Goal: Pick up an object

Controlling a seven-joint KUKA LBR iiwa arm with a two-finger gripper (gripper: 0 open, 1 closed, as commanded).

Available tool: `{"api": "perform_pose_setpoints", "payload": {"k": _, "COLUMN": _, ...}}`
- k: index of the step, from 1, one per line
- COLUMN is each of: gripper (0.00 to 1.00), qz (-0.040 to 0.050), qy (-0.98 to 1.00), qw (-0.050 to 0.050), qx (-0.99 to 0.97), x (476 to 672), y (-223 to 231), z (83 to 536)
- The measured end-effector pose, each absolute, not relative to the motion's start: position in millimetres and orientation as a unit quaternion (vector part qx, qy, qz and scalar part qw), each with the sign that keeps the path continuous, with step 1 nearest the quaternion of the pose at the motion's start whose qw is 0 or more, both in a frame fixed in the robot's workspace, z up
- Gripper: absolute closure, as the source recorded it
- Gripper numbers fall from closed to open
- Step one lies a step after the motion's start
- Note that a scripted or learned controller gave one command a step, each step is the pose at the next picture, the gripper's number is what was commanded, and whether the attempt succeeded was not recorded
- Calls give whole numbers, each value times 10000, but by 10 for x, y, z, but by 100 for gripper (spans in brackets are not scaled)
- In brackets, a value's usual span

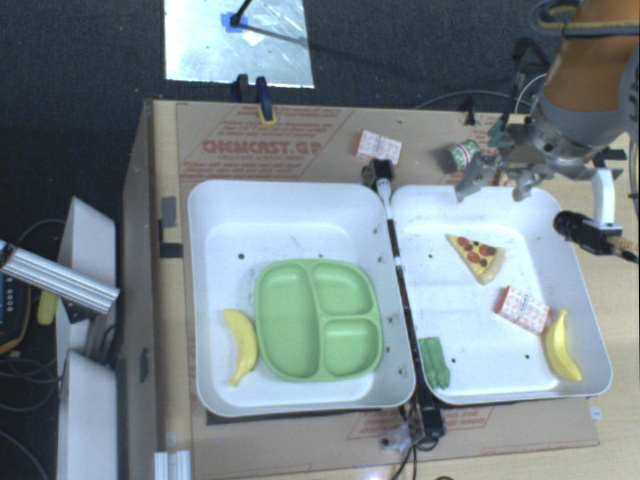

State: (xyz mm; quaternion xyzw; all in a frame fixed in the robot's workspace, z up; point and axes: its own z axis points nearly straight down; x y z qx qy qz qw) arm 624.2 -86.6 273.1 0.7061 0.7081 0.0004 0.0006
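Nearest target: the pizza slice toy [476, 255] lies flat in the right bin [600, 368], toward its far half, well apart from the other pieces
Other candidates: a red-and-white patterned block [523, 309] sits near the right wall, a yellow banana [560, 346] lies just beside it at the rim, and a green block [435, 360] rests against the divider side
Left bin [215, 213]: it holds a green divided plate [319, 319] with a second banana [240, 345] touching its left edge, all far from me
My claw [497, 179]: I hover above the far rim of the right bin, two fingers spread and pointing down, nothing between them
Risk, pizza: it is thin and flat, so my fingertips may scrape the bin floor and close over the top of it
Risk, rim: I sit close to the bin's back wall, and a straight descent here would probably strike the rim or bare floor
Risk, banana: it hugs the wall, leaving one finger little room
Risk, clutter behind: a small can [463, 154] on the cardboard [290, 143] lies near my wrist and could be knocked
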Motion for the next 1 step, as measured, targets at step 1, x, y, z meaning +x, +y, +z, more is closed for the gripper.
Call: {"api": "perform_pose_setpoints", "payload": {"k": 1, "gripper": 0, "qz": -1, "qy": 7077, "qw": 10, "qx": 7065, "x": 6109, "y": -1413, "z": 2189}}
